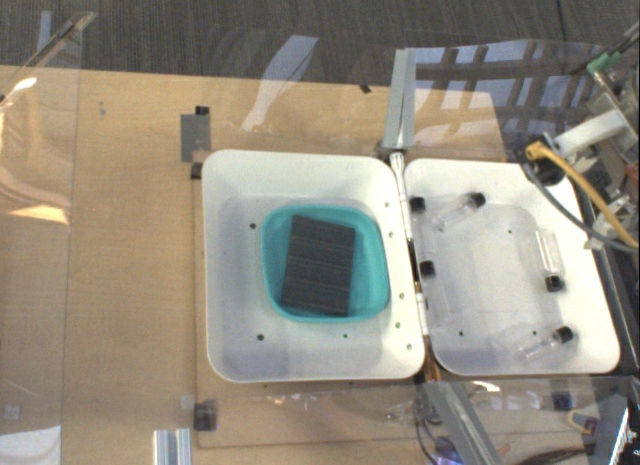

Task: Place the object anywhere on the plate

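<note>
Where the left bin [230, 343] sits, a teal plate [373, 288] holds a dark block [319, 265].

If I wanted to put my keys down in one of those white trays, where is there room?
The left bin has only a bare strip of white floor around the teal plate, which fills its middle and carries a dark grey block. The right bin has more room: its centre is open, ringed by clear tubes with black caps near the walls.

Surface [110, 283]: light wood, glare patches at left (clear sheet overlying it). Dark grey ribbed floor [250, 3] beyond far edge. Metal strut [400, 98] upright at centre.
</note>
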You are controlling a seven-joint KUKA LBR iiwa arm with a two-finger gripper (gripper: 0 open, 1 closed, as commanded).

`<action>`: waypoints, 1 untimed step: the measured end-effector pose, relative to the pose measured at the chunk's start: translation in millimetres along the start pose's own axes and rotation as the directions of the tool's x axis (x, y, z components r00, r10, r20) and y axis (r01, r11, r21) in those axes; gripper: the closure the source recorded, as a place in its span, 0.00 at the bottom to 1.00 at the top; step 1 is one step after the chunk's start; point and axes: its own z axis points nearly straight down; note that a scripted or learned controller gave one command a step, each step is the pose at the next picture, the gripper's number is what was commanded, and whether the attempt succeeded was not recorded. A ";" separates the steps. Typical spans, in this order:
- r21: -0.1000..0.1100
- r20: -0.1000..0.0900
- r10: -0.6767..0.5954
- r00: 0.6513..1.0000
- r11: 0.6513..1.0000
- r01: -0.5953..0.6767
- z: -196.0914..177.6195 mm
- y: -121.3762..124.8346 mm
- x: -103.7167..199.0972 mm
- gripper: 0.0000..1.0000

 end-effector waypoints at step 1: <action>0.000 0.001 0.144 0.990 0.990 -0.144 0.1 37.1 -13.8 0.00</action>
